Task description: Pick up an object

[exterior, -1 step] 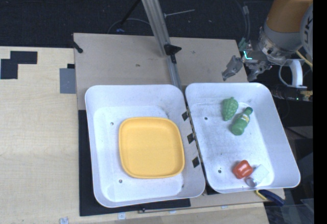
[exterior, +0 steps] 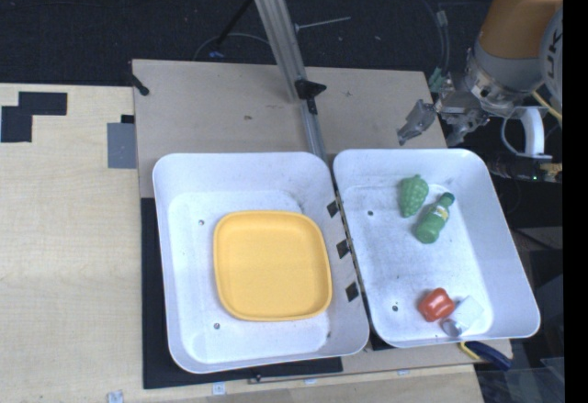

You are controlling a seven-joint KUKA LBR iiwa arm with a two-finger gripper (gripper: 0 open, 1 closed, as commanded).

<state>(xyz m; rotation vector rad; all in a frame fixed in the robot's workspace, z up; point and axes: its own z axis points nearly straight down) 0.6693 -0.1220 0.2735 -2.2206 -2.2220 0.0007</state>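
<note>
hovering tool (exterior: 418, 123) at 1 o'clock, spread cannot tell | risking slip: small green plastic bottle (exterior: 433, 218) touching bumpy green toy (exterior: 412, 195)

Two bins sit side by side on the counter (exterior: 230, 107). The left bin (exterior: 175, 208) holds a plate (exterior: 272, 264) at its middle. In the right bin (exterior: 501, 236), a grape bunch (exterior: 412, 195) lies toward the far side, with a bottle (exterior: 433, 218) just beside it to the right. A pepper (exterior: 436, 304) rests near the front right corner, well apart from both. The gripper (exterior: 424, 119) hangs behind the right bin's far edge.
</note>
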